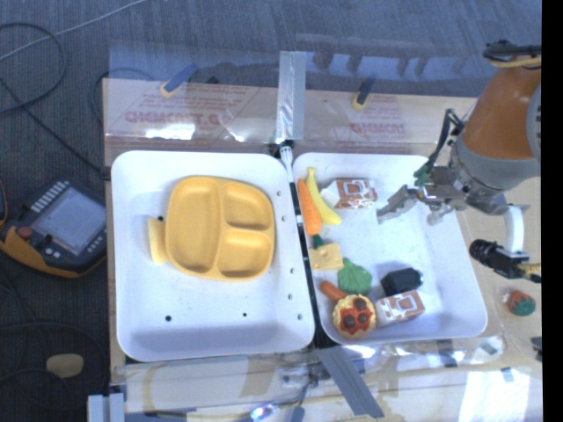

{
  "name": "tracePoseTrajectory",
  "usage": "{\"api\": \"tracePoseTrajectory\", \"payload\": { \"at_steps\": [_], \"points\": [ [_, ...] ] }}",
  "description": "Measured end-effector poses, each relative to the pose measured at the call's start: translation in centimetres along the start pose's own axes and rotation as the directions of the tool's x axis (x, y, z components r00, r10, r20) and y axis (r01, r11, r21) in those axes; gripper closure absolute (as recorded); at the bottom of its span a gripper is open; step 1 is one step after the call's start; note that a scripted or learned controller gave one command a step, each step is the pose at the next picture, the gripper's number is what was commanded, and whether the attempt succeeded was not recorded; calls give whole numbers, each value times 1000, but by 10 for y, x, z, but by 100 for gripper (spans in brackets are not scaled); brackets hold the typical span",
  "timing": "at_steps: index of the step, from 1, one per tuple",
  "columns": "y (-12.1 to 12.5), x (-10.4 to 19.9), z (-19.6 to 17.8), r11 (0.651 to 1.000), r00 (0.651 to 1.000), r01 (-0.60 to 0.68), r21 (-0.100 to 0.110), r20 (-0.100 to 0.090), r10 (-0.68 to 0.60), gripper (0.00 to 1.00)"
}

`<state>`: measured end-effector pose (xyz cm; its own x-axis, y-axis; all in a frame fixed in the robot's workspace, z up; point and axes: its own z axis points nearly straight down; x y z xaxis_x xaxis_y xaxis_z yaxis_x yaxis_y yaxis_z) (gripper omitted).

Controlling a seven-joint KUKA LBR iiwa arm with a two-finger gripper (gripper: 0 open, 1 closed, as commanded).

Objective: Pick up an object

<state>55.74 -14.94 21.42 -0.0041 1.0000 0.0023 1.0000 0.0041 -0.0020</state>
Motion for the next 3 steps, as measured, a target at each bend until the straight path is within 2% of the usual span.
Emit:
{"api": "tracePoseTrajectory", "payload": {
  "at_steps": [1, 2, 3],
  "points": [
    [66, 23, 117, 960, 960, 280, -1, 8, -280, 0],
    [97, 27, 128, 975, 977, 212, 62, -11, -211, 0],
    [77, 31, 111, 905, 905, 425, 11, 1, -425, 0]
  ]
}}
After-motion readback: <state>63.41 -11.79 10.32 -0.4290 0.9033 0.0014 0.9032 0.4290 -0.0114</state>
